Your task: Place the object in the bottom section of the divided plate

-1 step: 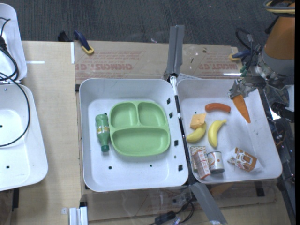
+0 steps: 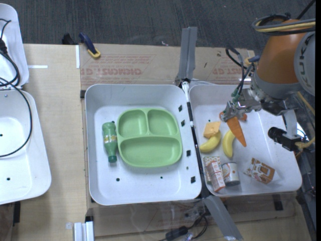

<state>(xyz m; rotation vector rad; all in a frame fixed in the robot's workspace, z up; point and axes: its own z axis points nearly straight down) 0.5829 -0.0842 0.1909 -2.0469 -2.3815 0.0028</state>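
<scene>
The pincer (image 2: pixel 234 112) sits low in the right bin (image 2: pixel 281 182), right at the top end of the carrot (image 2: pixel 236 130); whether it is open or clamped I cannot tell. The carrot lies slanted beside two bananas (image 2: pixel 220 143), crowded, which probably explains the approach from its free end. The green plate (image 2: pixel 149 137) waits in the left bin (image 2: pixel 95 134), its wide bottom section bare.

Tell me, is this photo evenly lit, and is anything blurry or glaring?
In the camera view, light is soft and even; the green divided plate casts hardly any shadow in its white bin. The plate, bottle and carrot look fairly sharp. The arm's orange band is slightly soft, and the white bins are bright but not blown out.
</scene>
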